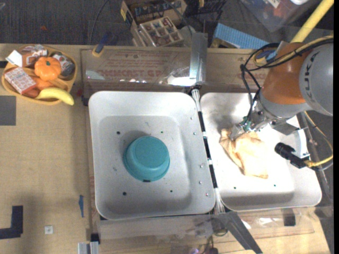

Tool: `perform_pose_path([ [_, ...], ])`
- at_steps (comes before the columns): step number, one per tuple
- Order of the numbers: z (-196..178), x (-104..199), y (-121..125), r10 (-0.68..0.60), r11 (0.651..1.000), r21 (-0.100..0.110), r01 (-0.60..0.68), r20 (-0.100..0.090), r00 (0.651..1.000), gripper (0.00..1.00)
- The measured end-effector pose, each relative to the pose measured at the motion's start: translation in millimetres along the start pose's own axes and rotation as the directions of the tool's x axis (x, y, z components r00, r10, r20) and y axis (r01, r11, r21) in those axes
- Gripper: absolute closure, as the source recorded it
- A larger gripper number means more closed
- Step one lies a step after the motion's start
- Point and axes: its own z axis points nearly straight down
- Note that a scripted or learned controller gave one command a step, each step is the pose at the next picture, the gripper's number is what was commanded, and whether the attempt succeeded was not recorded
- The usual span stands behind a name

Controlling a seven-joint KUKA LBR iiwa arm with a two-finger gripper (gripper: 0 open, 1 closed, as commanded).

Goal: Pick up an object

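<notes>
Pincer (248, 125) of the grey arm (304, 83) is low in the right bin (304, 194), in its upper middle part, just at the top edge of a crumpled cream cloth (249, 153). How wide its fingers stand I cannot tell, because they are small and dark against the cloth, and I cannot tell if any cloth is between them.

The cloth lies flat-ish on the floor of the right bin, from the pincer down and to the right, near the middle of the bin. It is apart from the bin's left wall and well apart from the lower wall, so bare white floor is around it at the left, below and at the lower right. A black part of the arm (286, 152) sits just beside the cloth on its right side.

The left bin (106, 194) holds a teal bowl (147, 157), upside down, near the centre, with free floor on all sides. Both bins touch along a narrow middle ridge. On the counter (42, 163) at the far left stands a dish of toy food (39, 75).
</notes>
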Motion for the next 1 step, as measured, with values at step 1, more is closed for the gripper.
perform_pose_path([
  [1,0.0,-0.6,-0.3,0.0,1.0,0.0,0.0,0.001,1.0,0.0],
])
